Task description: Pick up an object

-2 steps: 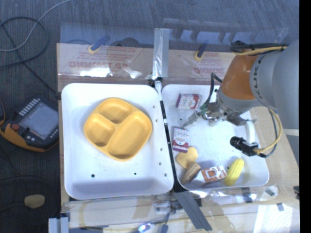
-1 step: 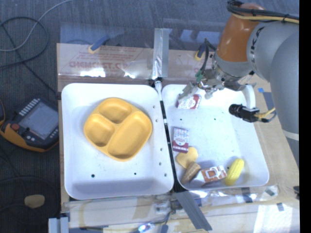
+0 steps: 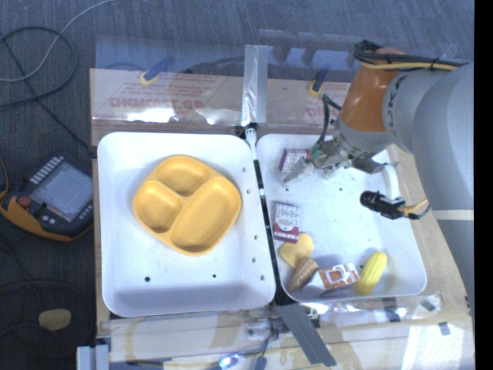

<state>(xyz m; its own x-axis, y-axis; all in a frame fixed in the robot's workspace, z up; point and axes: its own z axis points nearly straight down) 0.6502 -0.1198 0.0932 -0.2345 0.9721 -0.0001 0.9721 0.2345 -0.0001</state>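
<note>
On grey carpet [image 3: 323,2], bench [image 3: 181,91], two white bins [image 3: 131,280]

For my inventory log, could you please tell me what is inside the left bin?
The left bin holds one yellow divided plate, compartments bare. The floor beneath the plate is covered and cannot be seen.

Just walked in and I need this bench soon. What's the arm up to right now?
The grey and orange arm reaches into the right bin, with its gripper down beside a small dark-red packet at the bin's far end. No object can be seen in its grasp yet. A red-and-white box lies mid-bin, and a yellow toy lies with a few other small items along the near edge. The left bin holds a yellow divided plate.
</note>
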